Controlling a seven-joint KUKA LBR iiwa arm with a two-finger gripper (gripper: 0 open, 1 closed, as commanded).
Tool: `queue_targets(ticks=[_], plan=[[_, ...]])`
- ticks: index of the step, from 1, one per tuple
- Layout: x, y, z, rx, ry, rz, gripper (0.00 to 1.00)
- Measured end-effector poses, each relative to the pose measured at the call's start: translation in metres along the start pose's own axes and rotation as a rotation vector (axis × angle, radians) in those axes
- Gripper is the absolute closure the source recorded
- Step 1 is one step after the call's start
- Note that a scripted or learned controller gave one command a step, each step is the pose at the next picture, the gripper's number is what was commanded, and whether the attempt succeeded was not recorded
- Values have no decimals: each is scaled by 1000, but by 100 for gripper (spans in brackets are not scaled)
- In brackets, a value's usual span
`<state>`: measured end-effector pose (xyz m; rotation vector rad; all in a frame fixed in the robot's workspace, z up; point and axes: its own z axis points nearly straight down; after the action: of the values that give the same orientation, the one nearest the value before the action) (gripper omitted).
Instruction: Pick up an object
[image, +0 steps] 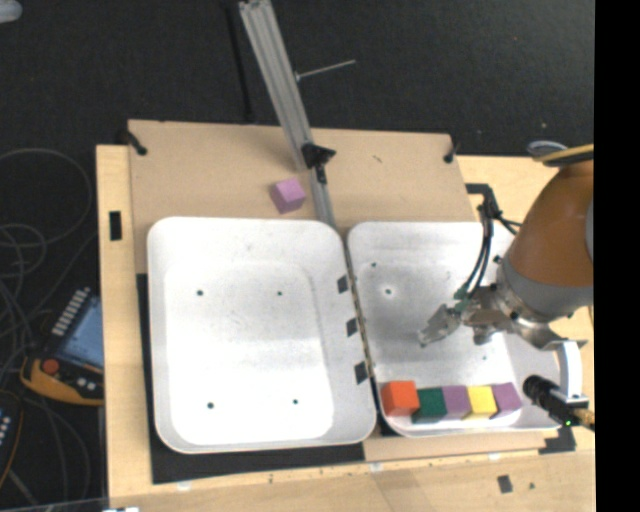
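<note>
Five small blocks line the front wall of the right bin (420, 250): orange (401, 396), green (431, 403), purple (457, 400), yellow (483, 400) and another purple (506, 396). My gripper (456, 334) hangs over the middle of the right bin, a short way behind the row. It is open with nothing between its fingers. The arm's orange band (555, 235) rises to the right of it. One more purple block (288, 195) lies on the bench behind the left bin, outside both bins.
The left bin (250, 330) sits beside the right one, with a metal divider (355, 320) between them. A slanted metal pole (290, 100) stands behind the bins. Cables and a handheld pendant (70, 345) lie off the bench on the left.
</note>
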<state>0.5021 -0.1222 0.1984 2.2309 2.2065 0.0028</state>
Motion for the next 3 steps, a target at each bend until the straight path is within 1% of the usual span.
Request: queue_targets(ticks=[1, 2, 3], plan=[[73, -18, -5, 4, 4, -19, 0], [178, -20, 2, 5, 5, -21, 0], [173, -19, -9, 2, 3, -13, 100]])
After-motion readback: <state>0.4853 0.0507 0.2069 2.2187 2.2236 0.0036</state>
